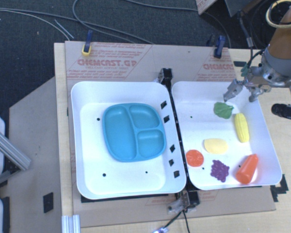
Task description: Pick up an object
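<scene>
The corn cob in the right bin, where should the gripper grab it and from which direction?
Probably across the middle of the corn cob, coming straight down from above. It lies flat and long, running roughly from the bin's far side toward its near side, so fingers closing across its narrow width should fit. It sits apart from the green leafy piece and the pale yellow piece, leaving room on both sides.

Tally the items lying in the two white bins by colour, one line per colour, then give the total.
Blue: 1, the divided plate in the left bin
Green: 1, the leafy piece in the right bin
Yellow: 2, the corn cob and the pale oval piece
Red: 1, the round slice
Purple: 1, the grape bunch
Orange: 1, the carrot
Total: 7
</scene>
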Tool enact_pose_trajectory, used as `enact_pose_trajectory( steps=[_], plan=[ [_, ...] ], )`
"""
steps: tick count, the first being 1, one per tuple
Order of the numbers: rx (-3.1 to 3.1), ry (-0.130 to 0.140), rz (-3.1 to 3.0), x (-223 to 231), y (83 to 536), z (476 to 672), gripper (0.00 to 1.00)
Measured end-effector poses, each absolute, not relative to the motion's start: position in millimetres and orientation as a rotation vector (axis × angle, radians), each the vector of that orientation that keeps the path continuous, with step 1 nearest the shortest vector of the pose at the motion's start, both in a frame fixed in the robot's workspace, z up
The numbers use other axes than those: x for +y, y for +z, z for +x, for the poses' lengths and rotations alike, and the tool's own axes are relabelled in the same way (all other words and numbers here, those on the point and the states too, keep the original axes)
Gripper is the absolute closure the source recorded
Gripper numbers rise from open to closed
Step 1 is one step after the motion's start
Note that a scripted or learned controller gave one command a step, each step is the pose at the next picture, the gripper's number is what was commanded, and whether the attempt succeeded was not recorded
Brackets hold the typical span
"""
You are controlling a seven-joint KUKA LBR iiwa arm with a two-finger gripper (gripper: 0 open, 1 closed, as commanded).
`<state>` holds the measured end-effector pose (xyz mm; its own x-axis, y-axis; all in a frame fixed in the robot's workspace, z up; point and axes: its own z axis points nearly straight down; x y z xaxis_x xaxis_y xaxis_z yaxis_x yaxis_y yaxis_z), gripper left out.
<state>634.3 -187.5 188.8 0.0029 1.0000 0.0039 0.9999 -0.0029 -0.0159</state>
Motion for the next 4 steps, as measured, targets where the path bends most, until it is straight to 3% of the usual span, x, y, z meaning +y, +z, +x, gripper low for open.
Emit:
enact_pose_trajectory(
  steps=[1,3,4],
  plan=[
    [-2.222,0.0,-2.22,-187,198,637.8,0.0],
    [-2.218,0.004,-2.217,-186,84,630.9,0.0],
    [-2.224,-0.003,-2.221,-186,99,633.1,1.0]
  ],
)
